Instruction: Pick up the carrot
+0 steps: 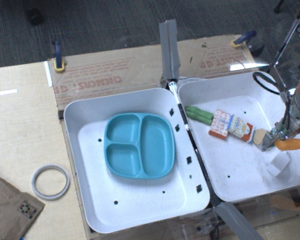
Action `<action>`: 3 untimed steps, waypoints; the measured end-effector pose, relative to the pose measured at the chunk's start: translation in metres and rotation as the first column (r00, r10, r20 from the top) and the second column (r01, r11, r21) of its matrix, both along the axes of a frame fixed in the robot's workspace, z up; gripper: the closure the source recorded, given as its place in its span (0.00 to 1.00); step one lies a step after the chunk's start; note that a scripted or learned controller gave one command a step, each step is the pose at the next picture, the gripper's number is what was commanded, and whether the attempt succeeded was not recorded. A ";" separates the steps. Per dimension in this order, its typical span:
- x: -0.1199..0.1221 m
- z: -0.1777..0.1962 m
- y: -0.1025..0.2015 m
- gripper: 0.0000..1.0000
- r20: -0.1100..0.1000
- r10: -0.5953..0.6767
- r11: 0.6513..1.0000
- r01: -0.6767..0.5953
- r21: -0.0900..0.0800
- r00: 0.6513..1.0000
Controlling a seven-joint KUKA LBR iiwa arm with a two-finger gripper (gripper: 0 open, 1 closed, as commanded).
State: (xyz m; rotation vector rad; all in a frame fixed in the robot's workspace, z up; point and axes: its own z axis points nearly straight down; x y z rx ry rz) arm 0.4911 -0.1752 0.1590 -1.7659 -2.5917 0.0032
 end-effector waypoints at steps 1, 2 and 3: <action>0.003 -0.070 -0.037 1.00 0.003 0.322 0.947 -0.322 0.002 0.947; 0.003 -0.064 -0.036 1.00 -0.001 0.319 0.948 -0.319 0.006 0.948; 0.002 -0.058 -0.036 1.00 -0.004 0.317 0.948 -0.317 0.010 0.948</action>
